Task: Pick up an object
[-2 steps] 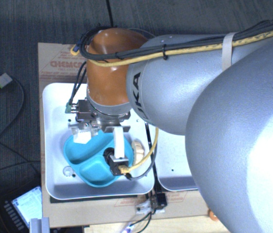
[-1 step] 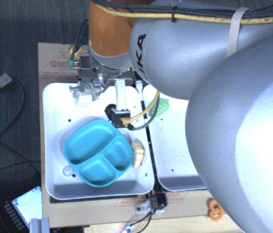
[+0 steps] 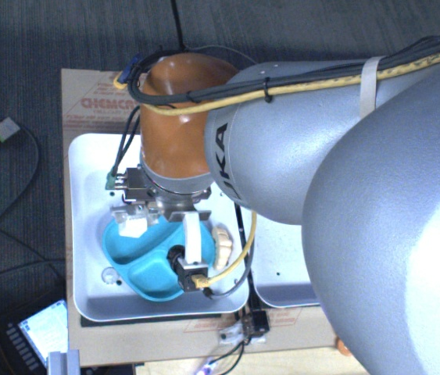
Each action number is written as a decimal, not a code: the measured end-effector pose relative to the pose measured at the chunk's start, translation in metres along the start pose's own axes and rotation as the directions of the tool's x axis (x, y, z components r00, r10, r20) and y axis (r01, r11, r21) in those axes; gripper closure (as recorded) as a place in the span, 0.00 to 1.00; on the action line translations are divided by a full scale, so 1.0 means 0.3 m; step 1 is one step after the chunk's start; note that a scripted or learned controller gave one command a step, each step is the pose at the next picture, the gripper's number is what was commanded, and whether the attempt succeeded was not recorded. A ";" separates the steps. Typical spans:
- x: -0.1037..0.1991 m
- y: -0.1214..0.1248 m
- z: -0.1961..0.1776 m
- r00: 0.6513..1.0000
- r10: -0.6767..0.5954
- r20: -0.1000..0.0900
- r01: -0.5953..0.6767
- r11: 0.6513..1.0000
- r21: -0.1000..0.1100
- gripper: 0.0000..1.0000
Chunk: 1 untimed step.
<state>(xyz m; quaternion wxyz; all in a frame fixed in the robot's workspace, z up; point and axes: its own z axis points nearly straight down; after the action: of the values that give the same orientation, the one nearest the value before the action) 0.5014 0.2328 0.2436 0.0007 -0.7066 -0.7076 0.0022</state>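
Looking into the left bin (image 3: 87,170), I've got the gripper (image 3: 155,216) low over its middle, right on top of a blue scoop-shaped piece (image 3: 137,260). The arm's orange band (image 3: 177,123) blocks the business end, so whether the pincer is released or clenched I cannot tell, and I won't call a hold.

The blue piece lies in the near half of the left bin, close to its front wall. A cream-coloured object (image 3: 221,244) sits just beside it toward the bin's right wall, and a small clear bit (image 3: 110,274) sits near the bin's front left corner.

My read is that this is the descend-and-grasp step. To do it well, I'd set the grip across a thin rim of the blue piece, not its broad curved body, which looks slick and likely to squirt out. Its long axis seems to run diagonally, from the bin's left wall toward its front right corner, hollow side up.
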 end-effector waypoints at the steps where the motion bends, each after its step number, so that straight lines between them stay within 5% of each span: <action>1: -0.003 0.312 -0.059 1.000 0.002 0.000 -0.002 1.000 -0.004 1.00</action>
<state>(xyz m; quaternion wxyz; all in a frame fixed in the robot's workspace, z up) 0.5952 0.2322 0.2608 -0.0006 -0.7071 -0.7071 0.0005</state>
